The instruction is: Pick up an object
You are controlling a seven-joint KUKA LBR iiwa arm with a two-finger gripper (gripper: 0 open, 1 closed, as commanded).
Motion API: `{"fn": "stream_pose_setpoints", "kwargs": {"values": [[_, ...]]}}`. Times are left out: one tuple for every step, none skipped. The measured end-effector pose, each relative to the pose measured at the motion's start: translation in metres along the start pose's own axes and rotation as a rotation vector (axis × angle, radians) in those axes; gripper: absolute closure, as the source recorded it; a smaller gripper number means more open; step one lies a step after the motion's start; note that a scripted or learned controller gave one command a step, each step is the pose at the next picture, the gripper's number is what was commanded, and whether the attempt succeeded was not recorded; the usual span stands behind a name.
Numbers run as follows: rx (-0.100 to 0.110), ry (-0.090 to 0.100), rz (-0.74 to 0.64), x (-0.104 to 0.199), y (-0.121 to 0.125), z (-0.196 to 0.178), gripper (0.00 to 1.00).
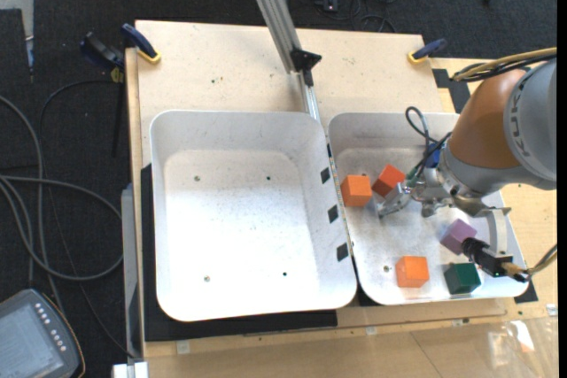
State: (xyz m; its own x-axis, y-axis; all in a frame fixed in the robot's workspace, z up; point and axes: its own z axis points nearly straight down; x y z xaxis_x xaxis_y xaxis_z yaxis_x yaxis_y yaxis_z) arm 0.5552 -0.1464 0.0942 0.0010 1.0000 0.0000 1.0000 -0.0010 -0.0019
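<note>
Pale bench, two white bins; the right bin (pixel 372 133) holds the blocks. Gripper (pixel 394 199) low in that bin, jaws open, nothing between them. Red-brown block (pixel 388 180) just beside the fingertips, orange block (pixel 357 189) close left. Risk: closing off-centre could nudge the red-brown block against its neighbour and miss the grasp.

The grey arm (pixel 505 133) reached in over the right bin (pixel 372 133), its gripper (pixel 396 197) low beside a red-brown block (pixel 388 180) and near an orange cube (pixel 357 189). Another orange cube (pixel 412 271), a purple block (pixel 458 235) and a green block (pixel 462 278) lay nearer the front rim. The left bin (pixel 177 137) sat alongside.
</note>
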Motion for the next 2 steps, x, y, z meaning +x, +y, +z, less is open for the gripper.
{"fn": "stream_pose_setpoints", "kwargs": {"values": [[-0.003,0.0,0.0,0.0,0.001,-0.011,1.0],[-0.008,-0.002,-0.003,-0.003,0.0,-0.074,1.0]]}}
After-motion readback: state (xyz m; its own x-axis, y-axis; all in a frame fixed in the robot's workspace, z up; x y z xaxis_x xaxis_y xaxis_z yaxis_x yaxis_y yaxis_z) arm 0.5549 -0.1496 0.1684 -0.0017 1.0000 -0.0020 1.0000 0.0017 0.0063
